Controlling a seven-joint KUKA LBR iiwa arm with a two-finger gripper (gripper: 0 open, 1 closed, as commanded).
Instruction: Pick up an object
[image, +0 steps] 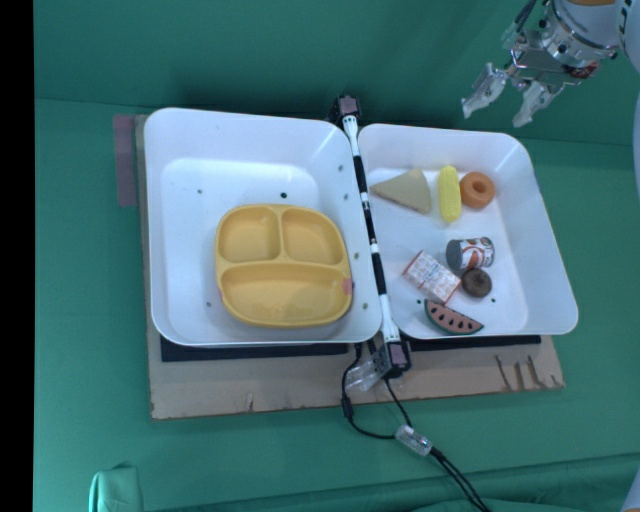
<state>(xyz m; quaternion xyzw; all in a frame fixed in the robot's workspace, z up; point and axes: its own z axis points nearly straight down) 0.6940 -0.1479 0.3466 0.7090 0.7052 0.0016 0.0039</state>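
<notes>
Nearest you, a watermelon slice (452, 317) is lying in the right bin (548, 255) beside a chocolate doughnut (477, 283), a can (470, 252) and a corn cob (450, 193), while the tool (506, 99) is hovering with fingers spread wide, gripping nothing, above that bin's far edge.

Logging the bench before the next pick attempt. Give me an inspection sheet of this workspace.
Surface: green cloth, brown cardboard sheet, two shallow white bins side by side.
Job's things: right bin holds tan wedge, yellow corn cob, orange ring, small can, brown doughnut, printed carton, watermelon slice.
Clutter: yellow divided plate in left bin.
Grippers: two-finger gripper open, beyond the right bin's far rim, holding nothing.
Cables: black cable trailing off the front.
Surroundings: nothing seen.
</notes>
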